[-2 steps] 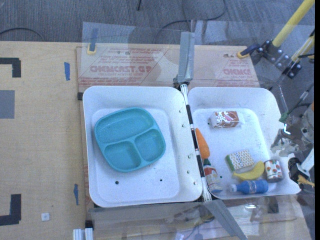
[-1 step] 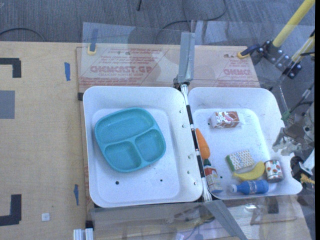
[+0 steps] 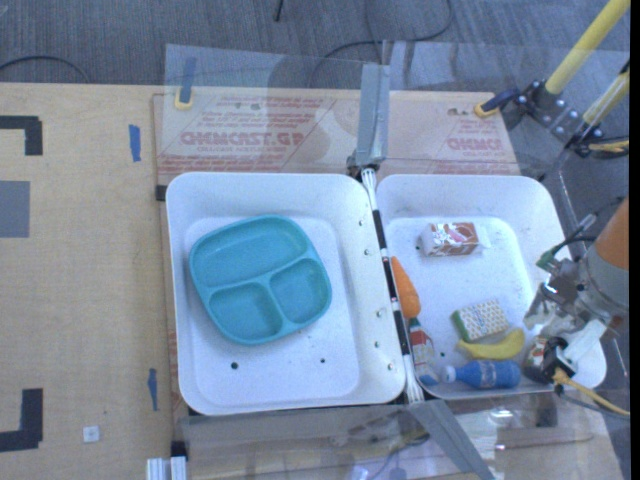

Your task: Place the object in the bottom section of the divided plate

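A teal divided plate (image 3: 259,278) lies in the left bin (image 3: 200,368), slightly turned, with one large section toward the back and two smaller ones toward the front. Nothing lies on it. My gripper (image 3: 556,306) hangs at the right edge of the right bin (image 3: 535,213), over its right wall. It is to the right of a yellow-green sponge (image 3: 482,319) and a banana (image 3: 492,346), and I see nothing held in it.
The right bin also holds a small white and red carton (image 3: 452,238), an orange carrot (image 3: 404,286) by the divider, a small red-capped bottle (image 3: 420,346) and a blue bottle (image 3: 480,374) lying at the front.
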`<action>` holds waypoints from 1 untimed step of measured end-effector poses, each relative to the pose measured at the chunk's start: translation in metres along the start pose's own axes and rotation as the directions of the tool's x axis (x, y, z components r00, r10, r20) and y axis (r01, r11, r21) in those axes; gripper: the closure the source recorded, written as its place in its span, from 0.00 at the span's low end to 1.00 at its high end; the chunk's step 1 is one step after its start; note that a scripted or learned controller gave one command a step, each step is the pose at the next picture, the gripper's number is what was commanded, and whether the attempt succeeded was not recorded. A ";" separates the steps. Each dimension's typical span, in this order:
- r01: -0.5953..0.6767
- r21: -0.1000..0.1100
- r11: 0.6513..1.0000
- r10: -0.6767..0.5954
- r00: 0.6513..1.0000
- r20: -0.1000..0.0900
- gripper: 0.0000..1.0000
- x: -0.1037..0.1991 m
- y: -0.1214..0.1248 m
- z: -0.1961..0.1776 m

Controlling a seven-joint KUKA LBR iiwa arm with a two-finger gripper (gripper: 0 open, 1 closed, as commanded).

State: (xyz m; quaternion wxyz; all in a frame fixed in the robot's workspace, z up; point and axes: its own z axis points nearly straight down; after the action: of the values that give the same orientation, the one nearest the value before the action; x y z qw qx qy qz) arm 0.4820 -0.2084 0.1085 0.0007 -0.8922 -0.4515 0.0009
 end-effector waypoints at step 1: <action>-0.073 0.000 0.997 0.073 0.997 0.000 1.00 0.048 0.048 0.018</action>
State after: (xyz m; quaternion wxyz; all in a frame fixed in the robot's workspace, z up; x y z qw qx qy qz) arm 0.5492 -0.1982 0.0905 0.0004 -0.9081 -0.4187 0.0011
